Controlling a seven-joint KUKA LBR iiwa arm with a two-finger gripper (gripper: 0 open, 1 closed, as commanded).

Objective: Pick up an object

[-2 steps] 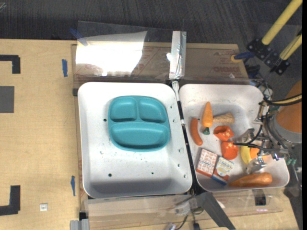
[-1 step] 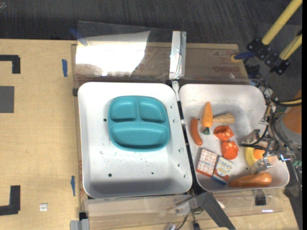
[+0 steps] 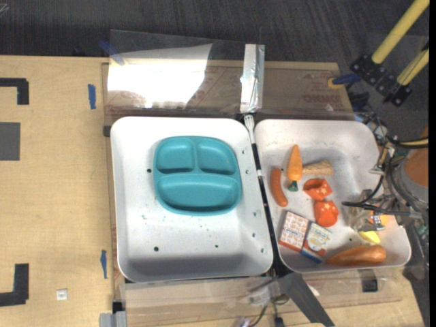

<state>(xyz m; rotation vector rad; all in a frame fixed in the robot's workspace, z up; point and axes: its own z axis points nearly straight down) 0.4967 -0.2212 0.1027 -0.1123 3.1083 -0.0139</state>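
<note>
a teal divided plate (image 3: 197, 174) lies in the left white bin (image 3: 136, 237), on a tan surface (image 3: 48, 182) marked with black tape corners (image 3: 19, 90) and blue tape bits (image 3: 91, 95), beside dark carpet (image 3: 136, 5).

No words or numbers can be read here. Two small printed cards lie in the right bin (image 3: 340, 131), just below the orange toy pepper (image 3: 326, 213): a red-and-white card (image 3: 293, 231) and a blue-edged card (image 3: 317, 239). Their print is too tiny and blurry to read.
</note>
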